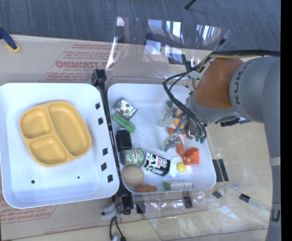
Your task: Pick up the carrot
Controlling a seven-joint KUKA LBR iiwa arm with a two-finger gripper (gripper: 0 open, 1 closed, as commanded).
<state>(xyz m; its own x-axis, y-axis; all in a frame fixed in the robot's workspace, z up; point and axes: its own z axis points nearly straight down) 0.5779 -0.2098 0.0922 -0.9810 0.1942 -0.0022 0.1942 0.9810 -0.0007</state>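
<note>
Gripper point(172, 130) down in the right bin point(151, 92) — over the carrot point(178, 126).

Two white bins point(5, 134), side by side. One yellow divided plate point(54, 132) (three compartments) in the left one. Right bin: one carrot point(178, 129), one black-and-white carton point(157, 164), one green pod point(123, 122), one round tan ball point(133, 175), one red block point(191, 156).

The grey arm point(256, 84) comes in from three o'clock, its orange band point(213, 84) bent toward nine. The gripper point(173, 131) hangs low, pointing toward seven o'clock, its metal fingers point(167, 143) spread apart.
</note>
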